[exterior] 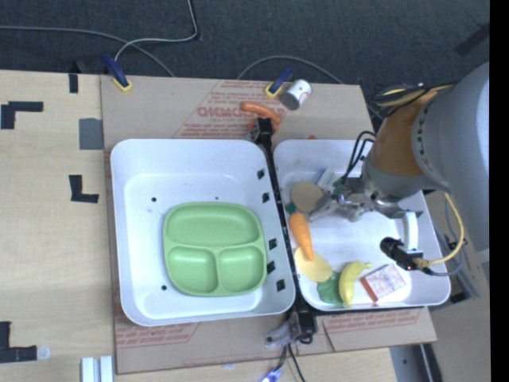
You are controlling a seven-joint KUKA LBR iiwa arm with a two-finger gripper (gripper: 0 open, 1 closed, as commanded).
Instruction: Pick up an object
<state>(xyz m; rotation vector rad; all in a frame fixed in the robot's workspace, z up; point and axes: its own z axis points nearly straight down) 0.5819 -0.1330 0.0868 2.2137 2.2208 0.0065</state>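
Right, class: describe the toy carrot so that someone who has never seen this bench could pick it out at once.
Start at the right-hand bin, the one the arm reaches into. Along its left wall, a narrow orange carrot lies lengthwise, between a tan disc above and a pale yellow piece below. It is the only long, orange, tapered item there; the banana nearby is yellow and curved.

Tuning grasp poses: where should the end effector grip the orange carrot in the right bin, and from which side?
Grip the long orange toy carrot across its middle, coming straight down, closing across its narrow width. It lies flat along the right white bin's left wall, its lower end touching the pale yellow round piece, so the middle probably offers the most room.
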